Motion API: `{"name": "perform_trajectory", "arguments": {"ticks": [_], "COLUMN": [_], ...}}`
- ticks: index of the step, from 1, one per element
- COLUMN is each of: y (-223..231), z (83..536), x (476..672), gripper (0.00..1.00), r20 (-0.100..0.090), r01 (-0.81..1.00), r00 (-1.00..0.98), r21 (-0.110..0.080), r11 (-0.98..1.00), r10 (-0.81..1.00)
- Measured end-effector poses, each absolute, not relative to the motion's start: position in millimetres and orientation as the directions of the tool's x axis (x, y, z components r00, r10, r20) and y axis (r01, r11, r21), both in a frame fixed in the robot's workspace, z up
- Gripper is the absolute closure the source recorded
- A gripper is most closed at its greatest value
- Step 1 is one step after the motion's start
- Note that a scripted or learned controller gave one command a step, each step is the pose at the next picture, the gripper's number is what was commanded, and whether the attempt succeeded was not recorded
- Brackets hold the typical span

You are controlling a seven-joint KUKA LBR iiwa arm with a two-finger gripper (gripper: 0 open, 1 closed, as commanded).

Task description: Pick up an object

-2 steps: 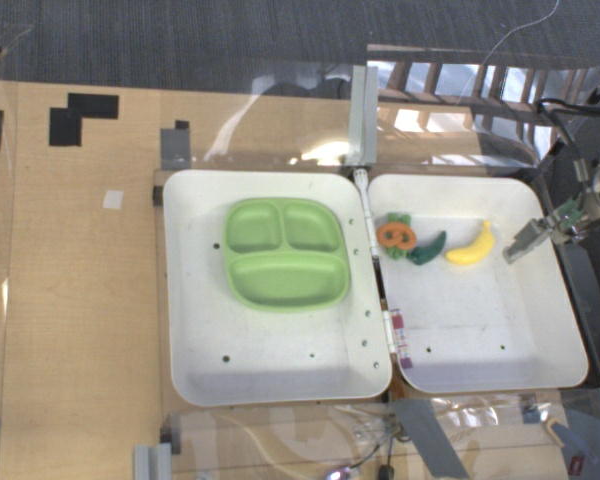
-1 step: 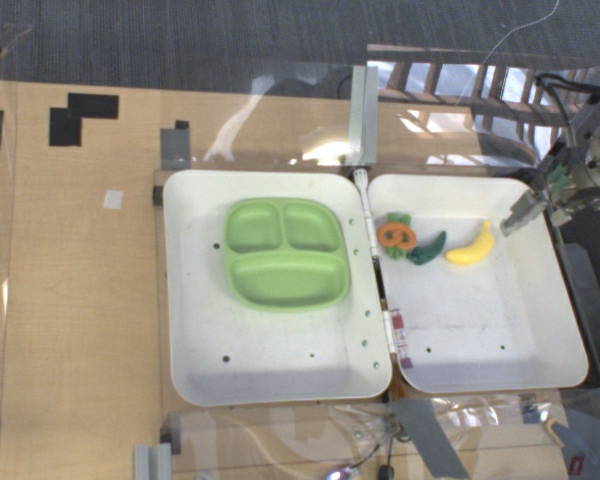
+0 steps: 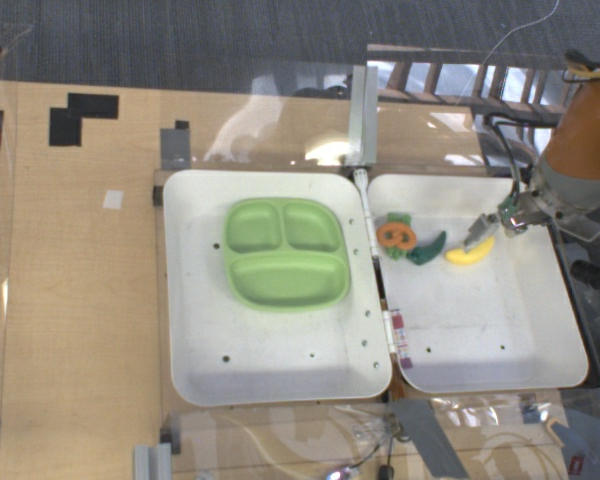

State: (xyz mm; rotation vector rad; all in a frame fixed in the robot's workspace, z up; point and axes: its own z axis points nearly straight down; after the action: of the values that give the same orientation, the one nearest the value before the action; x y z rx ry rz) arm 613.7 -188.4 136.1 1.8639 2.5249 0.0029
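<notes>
A yellow banana lies in the right bin, near its back. To its left rest a dark green vegetable and an orange and green toy. My gripper reaches in from the right and hangs just over the banana's right end. Its grey finger points down and left at the banana. The grey arm with its orange band stands at the right edge.
A light green divided plate lies in the left bin. A metal divider runs between the bins at the back. Cables hang behind the right bin.
</notes>
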Motion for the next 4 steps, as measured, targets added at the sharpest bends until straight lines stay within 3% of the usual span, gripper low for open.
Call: {"name": "perform_trajectory", "arguments": {"ticks": [1,2,3,4], "y": [-205.1,-206.2,-204.7,-205.2], "z": [89.9,91.3,104.2,106.1], "x": [624.5,576.2,579.2,558.9], "gripper": [0.0,0.0,1.0,1.0], "r20": [-0.007,-0.008,-0.009,-0.002], "r01": [0.96,0.94,0.939,0.916], "r00": [-0.278,-0.342,-0.342,-0.401], "r21": [0.012,0.012,0.02,0.004], "r11": [0.278,0.342,0.342,0.401], "r10": [0.961,0.94,0.94,0.916]}}
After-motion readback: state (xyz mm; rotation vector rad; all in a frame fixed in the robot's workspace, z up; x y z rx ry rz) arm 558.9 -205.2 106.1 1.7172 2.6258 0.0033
